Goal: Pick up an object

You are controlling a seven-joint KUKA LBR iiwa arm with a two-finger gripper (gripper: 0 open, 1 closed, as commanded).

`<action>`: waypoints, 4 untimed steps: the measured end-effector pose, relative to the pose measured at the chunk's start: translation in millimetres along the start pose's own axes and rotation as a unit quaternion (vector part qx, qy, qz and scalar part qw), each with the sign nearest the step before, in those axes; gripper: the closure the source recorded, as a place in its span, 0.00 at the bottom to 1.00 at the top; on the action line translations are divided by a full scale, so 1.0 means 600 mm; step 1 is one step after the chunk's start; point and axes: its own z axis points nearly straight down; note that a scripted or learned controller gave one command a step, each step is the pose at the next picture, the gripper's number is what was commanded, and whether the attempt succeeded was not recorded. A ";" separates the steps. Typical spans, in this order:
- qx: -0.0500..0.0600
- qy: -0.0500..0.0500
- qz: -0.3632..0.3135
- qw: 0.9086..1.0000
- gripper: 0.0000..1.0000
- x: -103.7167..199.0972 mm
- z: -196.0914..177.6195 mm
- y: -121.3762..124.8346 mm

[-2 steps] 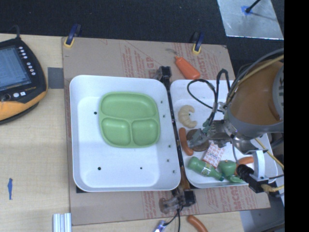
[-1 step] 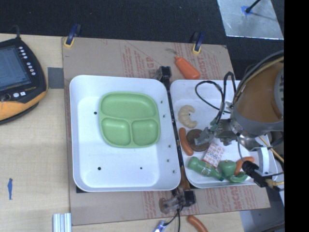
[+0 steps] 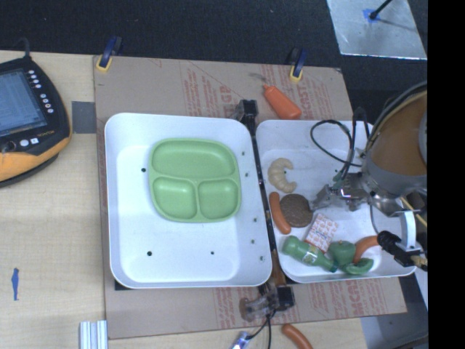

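Gripper (image 3: 328, 195) hovers just right of the brown cookie (image 3: 296, 209); finger state unclear; nothing visibly held; pickup seems still ahead.

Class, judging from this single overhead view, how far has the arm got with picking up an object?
Done: the arm has reached over the right bin; its gripper sits low near the brown round item. In hand: nothing is visibly between the fingers. Left: grasp and lift; the croissant, sausage, pink packet and green bottle all lie in the bin. The green tray sits in the left bin.
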 end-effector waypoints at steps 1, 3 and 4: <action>-0.001 0.000 0.000 1.000 0.00 -0.088 -0.224 -0.065; 0.001 0.000 -0.001 1.000 0.00 0.045 -0.084 -0.088; -0.002 -0.001 -0.002 1.000 0.00 0.102 0.005 -0.044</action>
